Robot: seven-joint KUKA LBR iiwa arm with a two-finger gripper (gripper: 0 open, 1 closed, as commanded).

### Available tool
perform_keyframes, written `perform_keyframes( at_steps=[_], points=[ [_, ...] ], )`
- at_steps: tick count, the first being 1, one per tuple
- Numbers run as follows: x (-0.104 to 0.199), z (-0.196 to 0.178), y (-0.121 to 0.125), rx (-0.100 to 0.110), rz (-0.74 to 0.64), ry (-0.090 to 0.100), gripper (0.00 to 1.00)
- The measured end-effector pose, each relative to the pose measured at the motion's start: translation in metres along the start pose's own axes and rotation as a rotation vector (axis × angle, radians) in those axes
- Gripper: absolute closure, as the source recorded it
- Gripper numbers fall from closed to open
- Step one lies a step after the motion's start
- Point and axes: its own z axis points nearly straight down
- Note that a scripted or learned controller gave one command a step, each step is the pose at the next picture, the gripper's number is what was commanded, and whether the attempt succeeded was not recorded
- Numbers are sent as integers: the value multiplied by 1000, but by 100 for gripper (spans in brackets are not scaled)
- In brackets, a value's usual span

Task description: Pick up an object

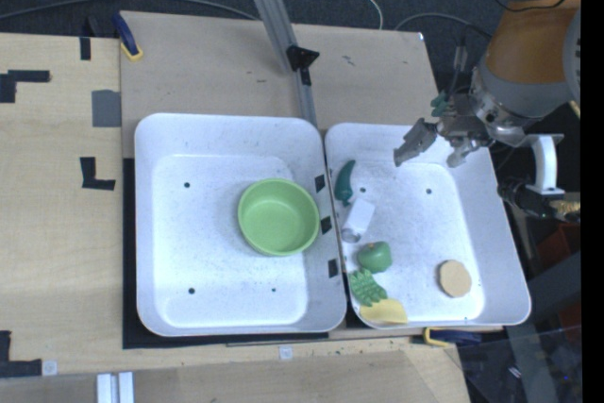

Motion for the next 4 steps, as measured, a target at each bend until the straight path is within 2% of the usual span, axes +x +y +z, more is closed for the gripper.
perform_keyframes(
  at_steps=[1,3,4],
  points=[
    [0,0,0,0,0,0,0],
    [2,130,-6,7,1,0,0],
    [0,164,-3,-3,1,2,0]
  ],
)
